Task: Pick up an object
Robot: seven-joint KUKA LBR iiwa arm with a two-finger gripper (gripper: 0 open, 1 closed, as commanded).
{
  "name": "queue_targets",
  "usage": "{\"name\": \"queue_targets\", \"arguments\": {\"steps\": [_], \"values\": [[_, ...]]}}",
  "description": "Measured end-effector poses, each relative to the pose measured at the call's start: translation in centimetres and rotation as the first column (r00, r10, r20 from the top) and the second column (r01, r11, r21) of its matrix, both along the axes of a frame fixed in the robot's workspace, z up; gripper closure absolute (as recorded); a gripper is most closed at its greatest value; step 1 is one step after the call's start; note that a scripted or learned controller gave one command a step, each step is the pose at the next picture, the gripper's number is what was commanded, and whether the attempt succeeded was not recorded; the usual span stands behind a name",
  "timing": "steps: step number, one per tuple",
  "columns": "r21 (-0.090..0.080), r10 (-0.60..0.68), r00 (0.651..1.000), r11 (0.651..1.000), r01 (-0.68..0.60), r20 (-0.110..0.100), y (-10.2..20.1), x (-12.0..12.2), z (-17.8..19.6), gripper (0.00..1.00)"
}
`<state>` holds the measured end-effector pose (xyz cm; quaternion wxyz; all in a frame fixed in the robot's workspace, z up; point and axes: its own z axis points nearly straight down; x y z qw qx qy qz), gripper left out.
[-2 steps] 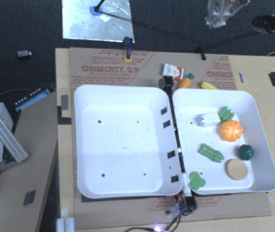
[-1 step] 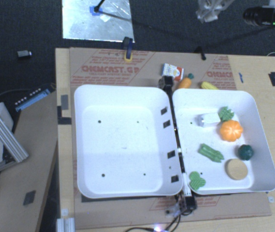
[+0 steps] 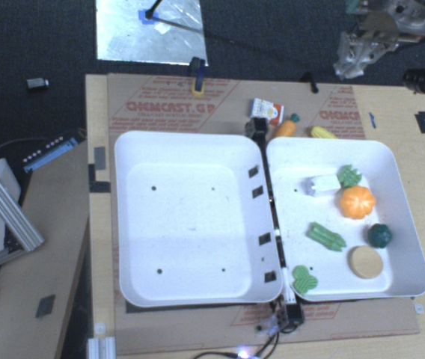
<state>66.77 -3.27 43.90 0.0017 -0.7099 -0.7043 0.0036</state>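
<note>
1. The things to pick from lie in the right bin (image 3: 403,200) — an orange fruit (image 3: 357,202) sits near its middle, with a small leafy green piece (image 3: 349,176) touching it on the far side and a white block (image 3: 320,185) just left of that.
2. Nearer the camera, a long green vegetable (image 3: 325,236) lies at a slant left of a dark green ball (image 3: 379,235); a round tan disc (image 3: 365,262) rests just near of the ball.
3. A light green piece (image 3: 303,280) sits in the near left corner of that bin, close to the dividing rims.
4. The left bin (image 3: 130,200) stands side by side with the right one, their rims touching.
5. On the desk (image 3: 167,103) beyond the bins lie a small orange carrot (image 3: 285,129), a yellow piece (image 3: 322,133) and a white-and-red packet (image 3: 265,110).
6. The claw (image 3: 355,57) hangs at the far right, past the desk's far edge and well apart from every object — whether it is spread or pressed together cannot be told.
</note>
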Motion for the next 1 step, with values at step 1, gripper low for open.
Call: {"name": "queue_targets", "arguments": {"steps": [1], "values": [[0.005, 0.018, 1.0, 1.0, -0.018, 0.019, 7.63, 0.06, 8.02, 1.0]]}}
